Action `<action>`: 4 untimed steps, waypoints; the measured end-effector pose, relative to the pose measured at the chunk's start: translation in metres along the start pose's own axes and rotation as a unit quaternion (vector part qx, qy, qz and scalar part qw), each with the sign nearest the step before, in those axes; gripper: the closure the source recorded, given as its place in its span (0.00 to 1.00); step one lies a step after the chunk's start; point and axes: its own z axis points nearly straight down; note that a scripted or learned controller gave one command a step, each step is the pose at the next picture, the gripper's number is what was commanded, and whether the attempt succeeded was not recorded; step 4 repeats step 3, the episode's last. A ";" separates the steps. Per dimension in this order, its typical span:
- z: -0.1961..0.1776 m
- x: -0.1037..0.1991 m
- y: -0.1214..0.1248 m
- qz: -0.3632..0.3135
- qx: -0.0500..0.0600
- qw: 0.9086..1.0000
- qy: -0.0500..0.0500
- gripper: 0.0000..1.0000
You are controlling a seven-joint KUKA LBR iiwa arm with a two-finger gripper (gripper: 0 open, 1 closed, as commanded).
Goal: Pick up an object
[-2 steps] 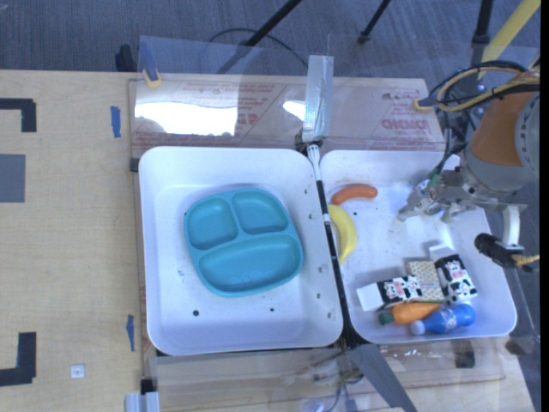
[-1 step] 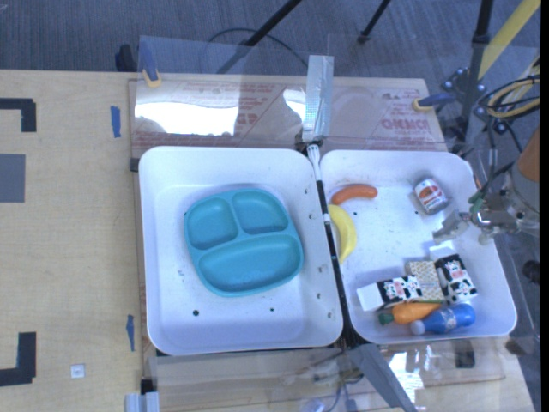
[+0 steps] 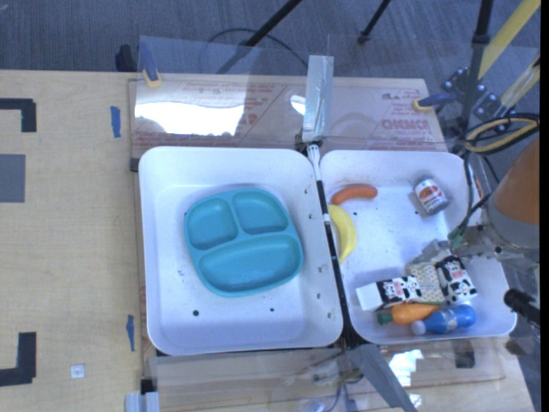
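Nearest, in the right bin [image 3: 403, 163], a clutter — blue bottle [image 3: 446, 320], carrot [image 3: 410, 312], cow toys [image 3: 455, 280]. Farther: banana [image 3: 345, 232], sausage [image 3: 354, 193], can [image 3: 430, 195]. The gripper [image 3: 456, 244] hangs over the pile; I can't tell its grip. Best to descend on an isolated piece — not the tangle.

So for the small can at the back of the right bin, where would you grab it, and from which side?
Take the can across its round body, coming straight down from above. It lies tipped on its side, apart from the sausage and the cluttered pile nearer the front, so there is free floor on both sides for the fingers. Closing across the curved sides, rather than end to end, probably suits a narrow end effector best.
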 end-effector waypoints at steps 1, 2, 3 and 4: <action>-0.011 -0.008 0.000 0.003 -0.002 1.000 -0.007 1.00; -0.123 -0.020 0.003 0.112 0.011 0.994 -0.002 1.00; -0.121 0.055 -0.028 0.082 0.012 0.997 -0.001 1.00; -0.121 0.055 -0.028 0.082 0.012 0.997 -0.001 1.00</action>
